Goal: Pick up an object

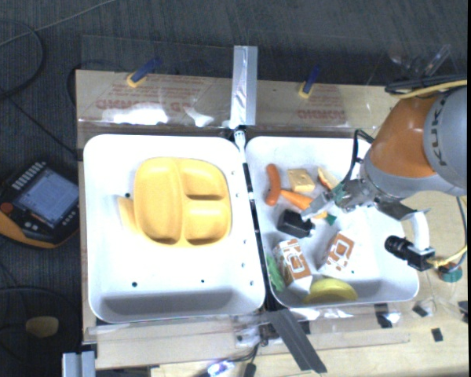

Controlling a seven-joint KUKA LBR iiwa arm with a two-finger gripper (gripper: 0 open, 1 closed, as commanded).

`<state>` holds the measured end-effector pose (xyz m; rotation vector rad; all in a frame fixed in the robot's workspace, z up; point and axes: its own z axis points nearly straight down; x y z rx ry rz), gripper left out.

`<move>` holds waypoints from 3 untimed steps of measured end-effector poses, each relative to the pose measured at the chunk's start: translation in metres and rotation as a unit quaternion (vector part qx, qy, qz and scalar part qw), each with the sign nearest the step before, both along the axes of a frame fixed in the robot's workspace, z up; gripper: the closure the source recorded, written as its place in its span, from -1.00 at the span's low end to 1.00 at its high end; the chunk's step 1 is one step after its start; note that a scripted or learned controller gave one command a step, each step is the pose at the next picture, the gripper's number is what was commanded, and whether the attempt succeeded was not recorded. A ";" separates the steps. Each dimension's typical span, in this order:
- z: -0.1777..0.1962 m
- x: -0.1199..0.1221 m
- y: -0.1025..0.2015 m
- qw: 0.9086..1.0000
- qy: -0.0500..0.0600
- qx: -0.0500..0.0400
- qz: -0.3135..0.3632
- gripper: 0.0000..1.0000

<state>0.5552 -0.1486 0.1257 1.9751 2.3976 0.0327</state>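
Lowest in the right bin (392,285) lies a yellow-green fruit (332,290). Left bin (102,234) holds a yellow divided tray (180,199). Rightward, the hand (335,199) hovers over toy food; its grip state cannot be determined.

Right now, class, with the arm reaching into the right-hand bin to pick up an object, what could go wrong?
1. Clutter: the pincer sits among the carrot, black block and cracker, so it may nudge or catch the wrong piece.
2. The small cartons lie tilted beside it, so they could slip or topple.
3. The sausage lies by the bin wall, leaving little room.
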 end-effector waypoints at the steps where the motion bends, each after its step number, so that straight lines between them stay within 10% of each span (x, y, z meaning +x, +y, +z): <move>1: -0.036 0.023 0.004 1.000 0.013 0.002 -0.018 -1.00; 2: -0.026 0.024 0.004 1.000 0.013 0.003 -0.019 1.00; 3: 0.047 0.068 0.033 0.995 0.021 0.003 -0.097 1.00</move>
